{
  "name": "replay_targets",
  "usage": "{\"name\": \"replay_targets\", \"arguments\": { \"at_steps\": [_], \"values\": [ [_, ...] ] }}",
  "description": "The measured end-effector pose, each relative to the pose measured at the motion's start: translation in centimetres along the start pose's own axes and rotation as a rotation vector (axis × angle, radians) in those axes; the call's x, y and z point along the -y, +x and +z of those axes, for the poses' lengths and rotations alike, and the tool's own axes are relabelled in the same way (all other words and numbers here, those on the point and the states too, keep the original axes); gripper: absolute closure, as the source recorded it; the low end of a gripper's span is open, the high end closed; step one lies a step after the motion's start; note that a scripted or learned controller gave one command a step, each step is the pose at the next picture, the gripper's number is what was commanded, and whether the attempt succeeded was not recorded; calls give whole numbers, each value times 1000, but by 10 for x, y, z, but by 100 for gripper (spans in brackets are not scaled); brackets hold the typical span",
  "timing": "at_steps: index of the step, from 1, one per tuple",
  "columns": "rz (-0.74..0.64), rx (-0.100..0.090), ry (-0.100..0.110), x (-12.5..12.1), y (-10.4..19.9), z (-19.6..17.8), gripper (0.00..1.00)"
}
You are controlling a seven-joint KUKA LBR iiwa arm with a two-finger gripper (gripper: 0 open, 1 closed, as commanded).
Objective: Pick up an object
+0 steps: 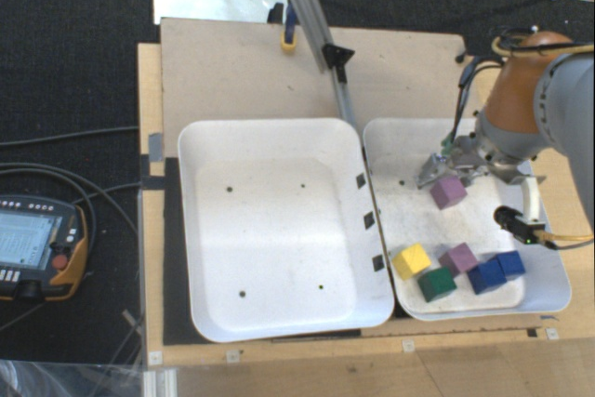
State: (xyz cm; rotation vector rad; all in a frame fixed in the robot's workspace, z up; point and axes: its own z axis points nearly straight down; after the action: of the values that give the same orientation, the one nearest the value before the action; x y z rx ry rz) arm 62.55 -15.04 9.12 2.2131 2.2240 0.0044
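Purple, a small cube (448, 191) lies in the right bin (390, 153), toward its twelve o'clock half, and the gripper (444, 168) hangs directly over that cube's eleven o'clock corner. Whether the claw is spread or clenched cannot be told from this slant, nor whether it touches the cube. The grey arm (548, 102), with its orange band (517, 98), reaches in from three o'clock. Along the bin's six o'clock side sits a cluster: a yellow cube (411, 260) at nine o'clock of the group, a green cube (436, 284) just beside it, a second purple cube (459, 257) touching the green one, and two blue cubes (495, 271) at three o'clock. The left bin (279, 228) stands just beside the right one. A teach pendant (37, 246) lies on the floor at nine o'clock of the bench (242, 60).
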Motion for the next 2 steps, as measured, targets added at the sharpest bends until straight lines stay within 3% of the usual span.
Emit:
{"name": "replay_targets", "arguments": {
  "at_steps": [1, 2],
  "values": [
    [-2, -1, -2, 0, 0, -11, 100],
    [-2, -1, -1, 0, 0, -11, 0]
  ]
}}
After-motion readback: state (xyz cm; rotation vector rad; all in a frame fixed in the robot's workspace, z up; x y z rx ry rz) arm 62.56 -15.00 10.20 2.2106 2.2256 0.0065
